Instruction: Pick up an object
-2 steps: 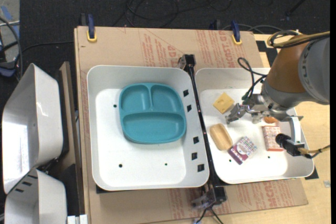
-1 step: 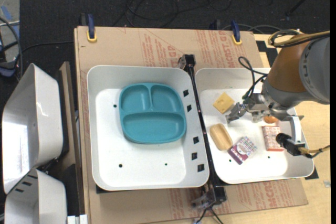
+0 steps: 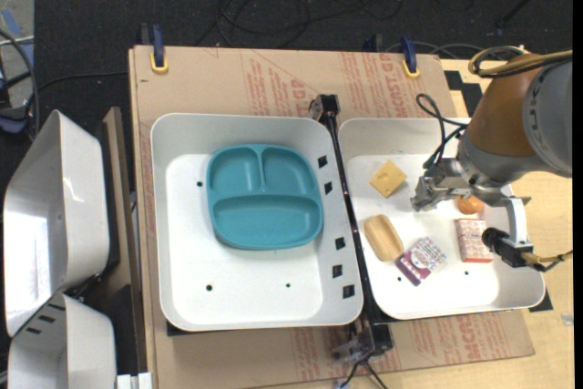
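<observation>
The right bin [image 3: 455, 301] holds several small objects: a yellow cheese-like block [image 3: 388, 179], a tan bread roll [image 3: 383, 237], a pink and purple packet [image 3: 421, 258], a pink box [image 3: 473, 240] and a small orange piece [image 3: 471, 206]. My gripper [image 3: 436, 193] hangs low over the right bin, between the yellow block and the orange piece, just left of the orange piece. Nothing shows between its tips.
The left bin [image 3: 182, 287] carries a teal divided plate [image 3: 265, 197]. A black divider [image 3: 342, 196] runs between the bins. The arm's grey and orange body [image 3: 519, 123] covers the right bin's far right part. White tubs [image 3: 50, 214] stand off the bench at left.
</observation>
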Robot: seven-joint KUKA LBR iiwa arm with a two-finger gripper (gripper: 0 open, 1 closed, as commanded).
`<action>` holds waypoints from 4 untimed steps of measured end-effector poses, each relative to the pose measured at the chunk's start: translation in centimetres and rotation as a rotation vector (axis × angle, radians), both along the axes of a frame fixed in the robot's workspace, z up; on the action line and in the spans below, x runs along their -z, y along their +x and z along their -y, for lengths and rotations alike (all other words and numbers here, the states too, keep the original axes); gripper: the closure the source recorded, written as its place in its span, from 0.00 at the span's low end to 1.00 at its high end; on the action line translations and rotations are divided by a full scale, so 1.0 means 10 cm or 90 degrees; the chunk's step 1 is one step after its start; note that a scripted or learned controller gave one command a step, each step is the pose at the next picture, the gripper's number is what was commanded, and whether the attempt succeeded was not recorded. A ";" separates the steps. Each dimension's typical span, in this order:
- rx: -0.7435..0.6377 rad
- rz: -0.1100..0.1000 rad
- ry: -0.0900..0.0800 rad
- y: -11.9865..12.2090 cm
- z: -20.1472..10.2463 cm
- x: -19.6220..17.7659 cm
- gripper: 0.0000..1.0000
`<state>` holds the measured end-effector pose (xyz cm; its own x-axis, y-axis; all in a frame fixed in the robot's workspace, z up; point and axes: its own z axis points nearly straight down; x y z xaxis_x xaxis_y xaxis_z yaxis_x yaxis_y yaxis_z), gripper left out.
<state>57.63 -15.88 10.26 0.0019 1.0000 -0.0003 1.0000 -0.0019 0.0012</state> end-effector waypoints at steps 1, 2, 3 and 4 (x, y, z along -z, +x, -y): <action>-0.002 0.003 -0.001 0.09 0.06 -0.48 1.00; -0.003 0.004 -0.002 0.17 0.14 -0.99 1.00; -0.003 0.004 -0.002 0.18 0.14 -1.52 1.00; -0.007 -0.002 0.002 0.16 -0.48 -1.42 1.00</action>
